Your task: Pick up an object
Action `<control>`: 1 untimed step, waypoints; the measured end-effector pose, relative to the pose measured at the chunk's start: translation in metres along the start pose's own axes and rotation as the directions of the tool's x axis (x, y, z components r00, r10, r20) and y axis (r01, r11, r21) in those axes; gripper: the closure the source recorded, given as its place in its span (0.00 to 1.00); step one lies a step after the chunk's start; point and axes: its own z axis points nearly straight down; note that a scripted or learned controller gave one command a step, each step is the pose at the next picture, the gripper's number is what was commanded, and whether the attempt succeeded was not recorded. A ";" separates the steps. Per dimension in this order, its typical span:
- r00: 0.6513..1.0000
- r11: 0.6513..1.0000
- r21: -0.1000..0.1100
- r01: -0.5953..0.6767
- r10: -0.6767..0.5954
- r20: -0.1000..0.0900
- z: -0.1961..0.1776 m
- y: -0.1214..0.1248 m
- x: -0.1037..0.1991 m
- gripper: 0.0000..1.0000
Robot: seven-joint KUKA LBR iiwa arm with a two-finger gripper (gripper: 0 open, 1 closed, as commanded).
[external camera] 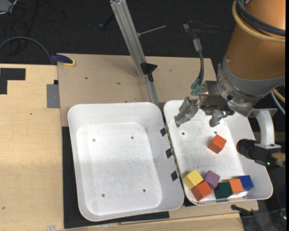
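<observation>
Camera view: the tool (200, 114) hangs over the far end of the right bin (260, 189), fingers spread wide, gripping nothing. An orange cube (217, 143) sits alone mid-bin, near the tool. Six more blocks (217, 183) crowd the bin's near edge. The risk I see: descending here, the fingers would close beside the cube on bare floor, or nudge it away.
</observation>
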 end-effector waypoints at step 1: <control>1.000 1.000 -0.005 -0.005 0.005 -0.001 -0.031 0.000 0.013 0.00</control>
